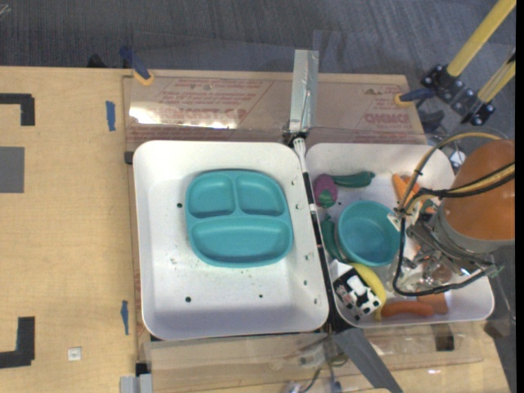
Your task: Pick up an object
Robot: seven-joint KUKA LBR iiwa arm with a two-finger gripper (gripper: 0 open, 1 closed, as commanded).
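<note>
Desk (57, 244): tan wood-grain top, black square brackets and blue tape tabs at left. Cardboard behind bins has red print, too faint to read. Left bin (164, 301): white, glossy, rounded corners; holds a teal tray (239, 218), smooth plastic, three compartments, long axis roughly left-right, lying flat near centre. Right bin (475, 301): purple round item (326, 191) near divider, green elongated piece (354, 178) behind it lying left-right, teal bowl (367, 233) upright in the middle, black-and-white cube (357, 295) touching a yellow curved piece (373, 283) at front, orange-red carrot-like stick (413, 308) along front wall, axis left-right. Hand (426, 252) sits low over right bin just beside bowl, wrapped in cables; can't tell its state
</note>
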